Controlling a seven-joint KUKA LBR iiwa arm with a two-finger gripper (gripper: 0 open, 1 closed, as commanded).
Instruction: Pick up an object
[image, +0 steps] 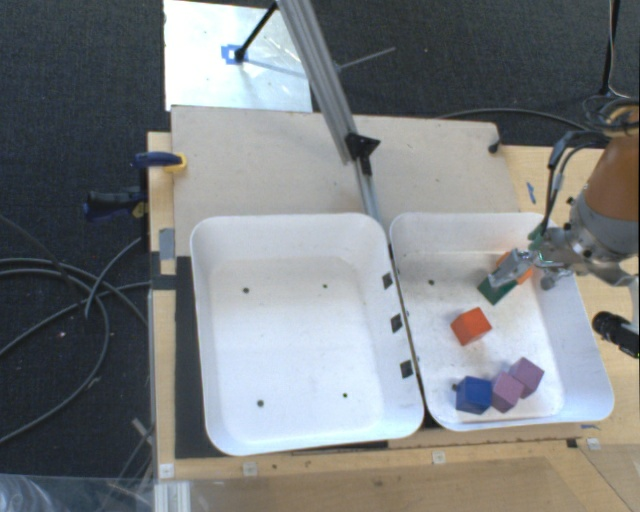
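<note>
Table (300, 160) bearing two white bins: left bin (215, 300), and right bin (580, 340) holding an orange cube (471, 326), a blue block (474, 395), two purple blocks (517, 384) clustered near its front wall, and a green block (494, 289) near its far side. Arm (612, 200) entering from the right, gripper (515, 270) low over the green block with something orange beside it; whether the fingers are apart or clamped cannot be told. Risk, as judged: the block sits at the tips' edge, so an off-centre closure could pinch a corner and let it twist free.
</note>
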